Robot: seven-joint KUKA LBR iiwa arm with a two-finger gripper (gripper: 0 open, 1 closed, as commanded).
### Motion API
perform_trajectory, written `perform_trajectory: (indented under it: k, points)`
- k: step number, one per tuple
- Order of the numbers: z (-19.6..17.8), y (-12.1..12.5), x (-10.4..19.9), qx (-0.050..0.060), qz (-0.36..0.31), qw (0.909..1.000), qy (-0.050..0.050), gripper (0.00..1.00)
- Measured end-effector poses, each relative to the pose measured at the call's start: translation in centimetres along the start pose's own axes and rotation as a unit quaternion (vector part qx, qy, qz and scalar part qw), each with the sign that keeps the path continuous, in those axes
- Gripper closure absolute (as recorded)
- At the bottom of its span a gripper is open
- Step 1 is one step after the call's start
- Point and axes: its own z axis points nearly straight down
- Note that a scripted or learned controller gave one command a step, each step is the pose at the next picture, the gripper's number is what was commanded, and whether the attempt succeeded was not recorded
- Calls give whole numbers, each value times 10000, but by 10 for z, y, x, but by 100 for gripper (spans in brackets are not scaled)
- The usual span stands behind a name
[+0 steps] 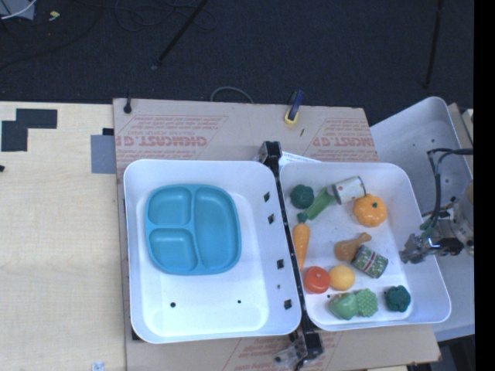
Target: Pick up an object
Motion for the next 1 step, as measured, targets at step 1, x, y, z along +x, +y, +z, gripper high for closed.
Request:
perform_trajectory:
  k: [1]
  points:
    - [-26,0,-1,9,0,10000,4,100]
